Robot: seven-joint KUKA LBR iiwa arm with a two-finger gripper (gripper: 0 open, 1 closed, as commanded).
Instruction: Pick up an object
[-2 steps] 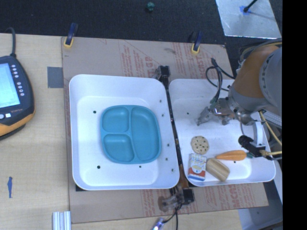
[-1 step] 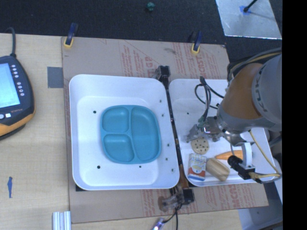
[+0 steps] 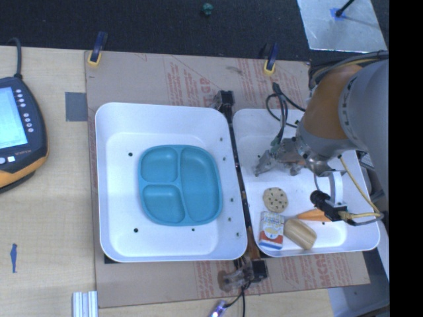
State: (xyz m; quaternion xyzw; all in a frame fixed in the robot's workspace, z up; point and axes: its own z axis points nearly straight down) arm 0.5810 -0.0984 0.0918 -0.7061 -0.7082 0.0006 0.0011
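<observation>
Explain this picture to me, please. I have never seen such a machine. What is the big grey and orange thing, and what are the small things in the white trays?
The camera looks down at a slant on a workbench. The grey and orange shape is a robot arm reaching in from the right. At its end is a metal pincer, hanging over the right white bin. I see nothing between its fingers. In that bin lie a round cookie, a small carton, a tan wooden block and an orange piece. The left white bin holds a blue divided plate. At far left is a control tablet.
</observation>
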